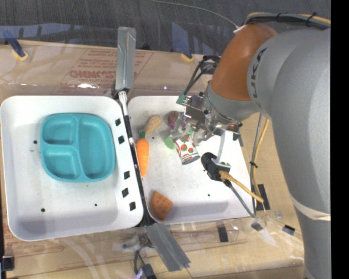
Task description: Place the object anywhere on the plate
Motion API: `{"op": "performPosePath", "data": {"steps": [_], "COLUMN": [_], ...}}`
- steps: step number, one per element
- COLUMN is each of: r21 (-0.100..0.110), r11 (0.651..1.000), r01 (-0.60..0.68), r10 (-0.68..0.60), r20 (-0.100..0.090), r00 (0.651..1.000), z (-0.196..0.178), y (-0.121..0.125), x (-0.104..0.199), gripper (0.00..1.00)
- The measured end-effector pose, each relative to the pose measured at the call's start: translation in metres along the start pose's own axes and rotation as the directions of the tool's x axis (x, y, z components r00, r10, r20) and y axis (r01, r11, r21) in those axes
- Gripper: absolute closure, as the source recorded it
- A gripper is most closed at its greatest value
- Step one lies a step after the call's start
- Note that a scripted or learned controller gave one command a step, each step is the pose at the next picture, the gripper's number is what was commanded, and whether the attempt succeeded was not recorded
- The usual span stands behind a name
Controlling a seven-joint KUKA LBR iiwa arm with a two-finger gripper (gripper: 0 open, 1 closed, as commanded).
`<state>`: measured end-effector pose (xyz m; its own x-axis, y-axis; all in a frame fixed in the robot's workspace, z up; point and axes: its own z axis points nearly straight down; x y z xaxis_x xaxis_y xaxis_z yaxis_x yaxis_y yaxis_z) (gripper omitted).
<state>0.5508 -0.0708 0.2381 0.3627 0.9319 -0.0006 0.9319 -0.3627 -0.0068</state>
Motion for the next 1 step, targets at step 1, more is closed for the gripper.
{"op": "performPosePath", "data": {"steps": [1], "r21": [0.003], "r11": [0.999], "r01": [-0.035], "r10": [0.035], "r20": [0.001], "r00": [0.999], "z": [0.0417], "y": [-0.0028], "x": [0.0563], "gripper": [1.0]}}
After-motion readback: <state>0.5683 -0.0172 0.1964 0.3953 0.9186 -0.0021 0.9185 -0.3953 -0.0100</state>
